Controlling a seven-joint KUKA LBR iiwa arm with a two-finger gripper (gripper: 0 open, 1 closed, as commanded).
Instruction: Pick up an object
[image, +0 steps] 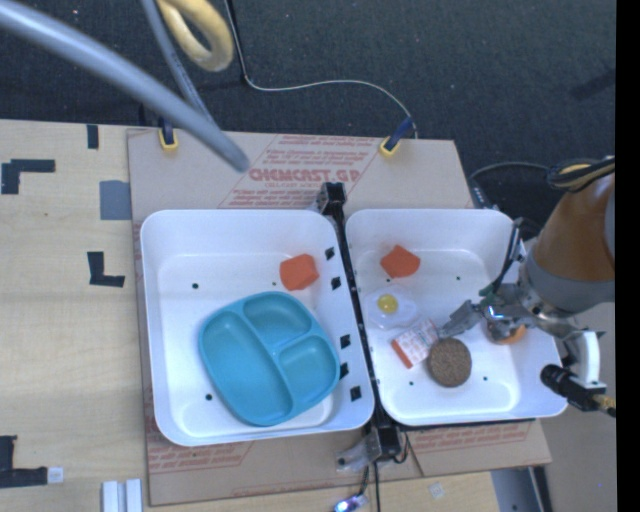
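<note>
Two white plastic bins on the desk. The left bin (165, 300) has one blue divided tray (268, 356) and one orange block (299, 271). The right bin (470, 228) has another orange block (400, 262), one brown round disc (450, 361), one clear yellow-dotted packet (388, 306) and one red-white wrapper (412, 343) lying diagonally. The tool (478, 315) is too blurry, can't tell its state.

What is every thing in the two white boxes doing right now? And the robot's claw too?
Blue divided plate: lying flat in the left bin, nothing on it.
Orange block: resting in the left bin, beside the plate.
Second orange block: resting in the right bin.
Clear lid with yellow spot: lying flat.
Red-and-white packet: lying flat.
Brown round disc: lying flat, touching the packet.
Claw: low in the right bin, holding nothing visible.
</note>
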